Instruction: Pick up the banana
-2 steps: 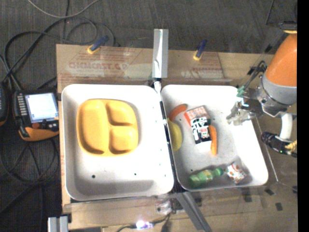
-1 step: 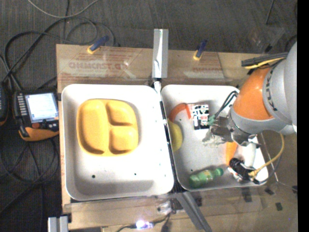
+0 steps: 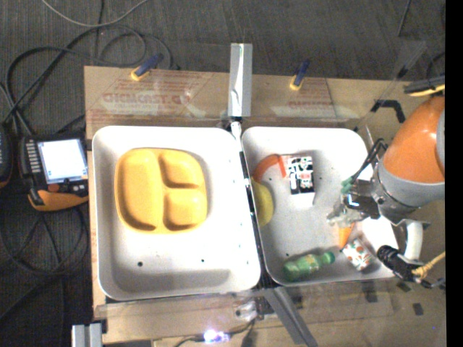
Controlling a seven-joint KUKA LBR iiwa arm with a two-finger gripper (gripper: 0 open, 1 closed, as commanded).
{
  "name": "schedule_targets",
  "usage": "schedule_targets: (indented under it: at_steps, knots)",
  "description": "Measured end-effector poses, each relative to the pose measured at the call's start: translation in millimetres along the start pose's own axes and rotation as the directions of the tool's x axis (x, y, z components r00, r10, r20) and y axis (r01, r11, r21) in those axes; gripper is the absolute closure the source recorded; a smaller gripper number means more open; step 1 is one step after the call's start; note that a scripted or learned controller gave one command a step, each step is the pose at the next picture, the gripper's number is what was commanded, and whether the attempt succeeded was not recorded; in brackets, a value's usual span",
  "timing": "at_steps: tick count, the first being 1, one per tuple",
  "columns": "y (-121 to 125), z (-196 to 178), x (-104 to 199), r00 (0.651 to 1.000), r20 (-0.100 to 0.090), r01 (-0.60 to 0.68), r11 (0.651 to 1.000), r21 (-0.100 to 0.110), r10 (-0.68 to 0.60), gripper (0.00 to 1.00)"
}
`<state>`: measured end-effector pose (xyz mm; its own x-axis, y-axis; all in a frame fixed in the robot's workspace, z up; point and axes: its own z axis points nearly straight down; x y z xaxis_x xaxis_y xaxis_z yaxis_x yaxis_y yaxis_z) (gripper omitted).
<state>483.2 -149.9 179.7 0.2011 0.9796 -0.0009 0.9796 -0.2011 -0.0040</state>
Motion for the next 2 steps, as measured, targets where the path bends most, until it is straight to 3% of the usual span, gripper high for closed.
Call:
schedule_targets:
  at_steps: [1, 2]
  knots:
    - [0, 85, 52, 0.973, 0.000, 0.231, 0.973, -0.004, -0.231, 1.00]
    - [72, 88, 69, 1.000, 0.000, 0.011, 1.000, -0.014, -0.011, 1.00]
